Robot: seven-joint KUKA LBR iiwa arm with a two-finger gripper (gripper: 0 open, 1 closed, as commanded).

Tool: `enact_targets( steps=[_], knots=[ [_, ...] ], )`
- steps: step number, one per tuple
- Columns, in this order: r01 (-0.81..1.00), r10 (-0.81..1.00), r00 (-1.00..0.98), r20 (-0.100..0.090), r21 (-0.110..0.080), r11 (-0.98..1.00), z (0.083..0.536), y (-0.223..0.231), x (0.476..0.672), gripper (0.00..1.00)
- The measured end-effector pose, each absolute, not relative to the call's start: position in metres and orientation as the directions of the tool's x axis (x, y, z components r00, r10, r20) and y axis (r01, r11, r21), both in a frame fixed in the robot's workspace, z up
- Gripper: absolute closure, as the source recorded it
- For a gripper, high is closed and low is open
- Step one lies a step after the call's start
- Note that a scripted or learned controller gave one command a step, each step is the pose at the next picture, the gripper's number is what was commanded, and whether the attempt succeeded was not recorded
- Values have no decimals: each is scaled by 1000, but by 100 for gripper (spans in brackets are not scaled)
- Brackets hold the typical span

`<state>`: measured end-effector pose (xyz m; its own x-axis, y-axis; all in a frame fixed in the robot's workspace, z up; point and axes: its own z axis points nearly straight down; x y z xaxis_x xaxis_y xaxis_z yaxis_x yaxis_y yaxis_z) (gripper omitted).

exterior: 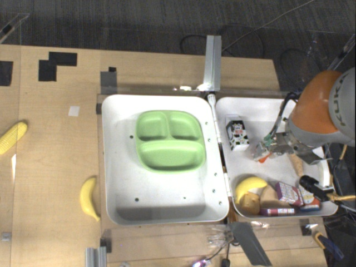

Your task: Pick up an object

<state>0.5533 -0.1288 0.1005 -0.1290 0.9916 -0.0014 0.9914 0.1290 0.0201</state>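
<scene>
Two white bins are sitting side by side on the bench [55,171], and the hand [271,147] is reaching into the right bin [261,107] from the right, hanging low near its middle below the arm's orange band [314,107]. Whether it is open or closed I cannot tell, because the wrist is hiding its tip, and nothing is showing as gripped. Just beside the hand a small orange-and-grey piece [262,156] is lying on the bin floor, and a little to the left a small black-and-white box [237,134] is standing apart from everything else. Nearer the front edge a yellow ball-like fruit [250,187], a brownish lump [250,202], a purple packet [288,193] and a red marker [289,209] are crowding together, touching one another. Further out, a green divided plate [168,139] is resting in the left bin [114,154], while a banana [89,198] and a corn cob [12,137] are lying on the bench outside the bins. For a clean pick, the box looks the safest choice to me: it is standing alone, so the hand should be centring over it, straddling its narrow sides and descending straight, rather than digging into the crowded front pile.
</scene>
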Motion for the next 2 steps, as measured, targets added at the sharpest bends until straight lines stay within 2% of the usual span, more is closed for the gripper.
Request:
enact_targets(
  steps=[1,2],
  knots=[
    [999,999,-40,0,4,40,185,-70,617,100],
    [968,968,-250,-2,6,250,185,-51,660,100]
  ],
)
